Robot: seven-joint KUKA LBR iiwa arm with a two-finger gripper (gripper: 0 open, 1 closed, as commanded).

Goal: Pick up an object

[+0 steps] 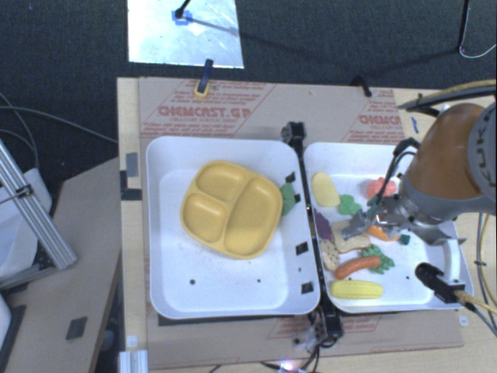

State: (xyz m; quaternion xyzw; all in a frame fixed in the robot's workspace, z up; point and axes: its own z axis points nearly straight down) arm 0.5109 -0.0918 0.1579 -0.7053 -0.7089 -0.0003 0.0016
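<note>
The gripper (366, 222) is reaching down into the middle of the right bin (435, 165); I cannot tell its state, and nothing is visibly lifting yet, so the pick is looking undone. Toy foods are crowding beneath it: one bread slice (347, 244), one sausage (357, 266), one corn cob (357, 290) at the bin's near edge, one lemon (326, 189). One yellow tray (231, 208) is sitting in the left bin (167, 286).

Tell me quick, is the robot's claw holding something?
Gripper: low over the toy food in the right bin; open, shut or holding something cannot be told.
</note>
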